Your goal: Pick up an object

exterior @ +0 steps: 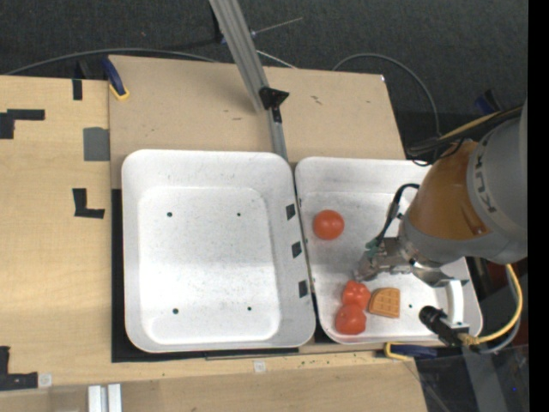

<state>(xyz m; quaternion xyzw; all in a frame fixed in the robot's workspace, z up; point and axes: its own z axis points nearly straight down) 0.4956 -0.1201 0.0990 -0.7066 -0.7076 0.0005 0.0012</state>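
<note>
In the right bin [343, 174], a round red-orange ball [328, 225] lies near the left wall. Two red tomato-like pieces [352, 307] sit together near the front wall, and a tan waffle-like block [385, 302] lies just right of them. My gripper [374, 266] hangs low over the bin floor, just above and behind the red pieces and the tan block. The grey arm with its orange band [446, 204] comes in from the right and hides the bin's right side.
The left bin [137, 230] is a white tray beside the right one. A grey metal pole [244, 50] slants in from the top to the bins' junction. Black cables run along the bench's back and right.
</note>
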